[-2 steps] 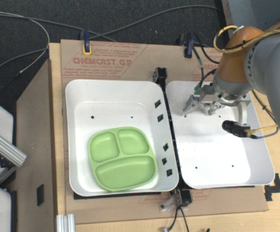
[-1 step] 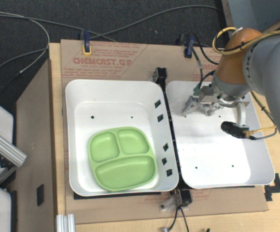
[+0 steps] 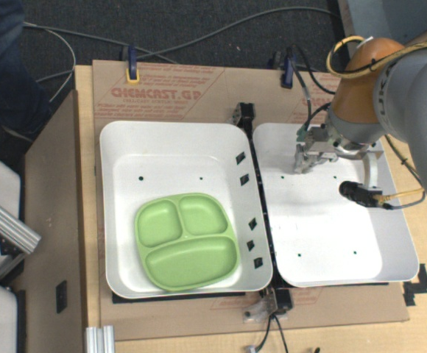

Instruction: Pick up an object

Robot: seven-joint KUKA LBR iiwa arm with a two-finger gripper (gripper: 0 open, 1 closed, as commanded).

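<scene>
Green plastic divided plate (image 3: 187, 240), three compartments, lies flat in the left white bin (image 3: 118, 197), toward that bin's near edge. It's the sole candidate object for the pick. All three compartments look bare.

Right white bin (image 3: 346, 248) has nothing loose on its floor that I can make out. A dark bit of arm hardware (image 3: 359, 192) with a yellow cable hangs over it, right of centre.

Gripper (image 3: 307, 159) sits over the far-left corner of the right bin, low and close to the floor, under the orange band (image 3: 357, 87) of the grey arm. Too small and cluttered at the tip: can't tell whether the fingers are spread or pressed together. Nothing visible between them.

Risks, judged from this layout:
- Gripper is in the wrong bin; the plate is well apart from it, across the dark divider (image 3: 252, 190) between bins. A close here likely grabs air.
- Crossing low could clip the divider or the bin walls.
- Plate is flat and wide; only the rim or compartment ridges offer a pinch, so slipping is likely.
- Plate near the left bin's front wall limits approach from that side.
</scene>
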